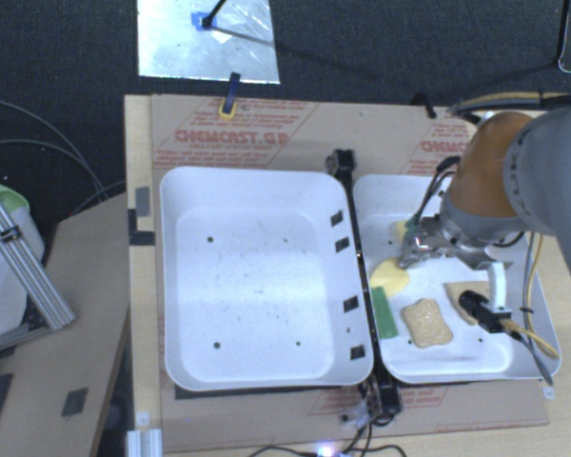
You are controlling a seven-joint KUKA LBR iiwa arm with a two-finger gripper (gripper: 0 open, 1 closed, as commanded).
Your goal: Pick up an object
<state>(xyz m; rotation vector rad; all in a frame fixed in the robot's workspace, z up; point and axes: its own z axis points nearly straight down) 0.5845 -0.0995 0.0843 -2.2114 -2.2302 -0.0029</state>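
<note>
Camera view has the tool [414, 248] down in the right bin [476, 362], sitting right at a yellow piece [390, 276], maybe touching it. Can't tell what its tips are doing, too blurry. Green block [384, 314] lies beside the divider, tan sponge [426, 323] next to it, all on the worktop [266, 127].

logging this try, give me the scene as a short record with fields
arm: reaches in from the right, over the right bin
gripper: low in the right bin, just above the yellow piece
right bin contents: yellow piece, green block, tan sponge-like piece
left bin: white, shallow
held object: none seen
</note>
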